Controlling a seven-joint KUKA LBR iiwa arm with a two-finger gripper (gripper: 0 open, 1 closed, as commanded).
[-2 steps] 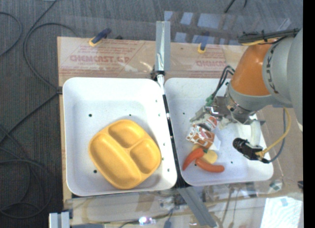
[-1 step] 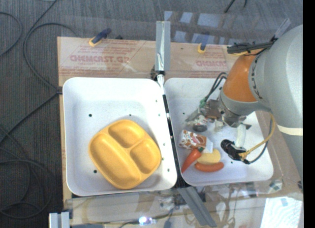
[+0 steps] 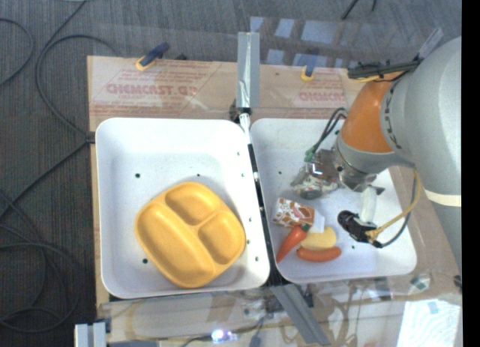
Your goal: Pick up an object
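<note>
two shallow white bins sit side by side on a brown surface (image 3: 172,91). the left bin (image 3: 120,151) holds a yellow divided plate (image 3: 191,233). the grey and orange arm (image 3: 375,132) reaches into the right bin (image 3: 285,143); its jaws hang just above a red-and-white packet (image 3: 292,212), and you cannot tell whether they are open or closed. near the front wall lie an orange carrot-shaped toy (image 3: 291,242), a yellow piece (image 3: 321,239) and a red piece (image 3: 319,254), touching one another.

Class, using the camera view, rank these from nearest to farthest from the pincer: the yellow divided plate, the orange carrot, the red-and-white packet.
1. The red-and-white packet, right bin, just below and left of the pincer.
2. The orange carrot, right bin, towards its front edge.
3. The yellow divided plate, over in the left bin.
</note>
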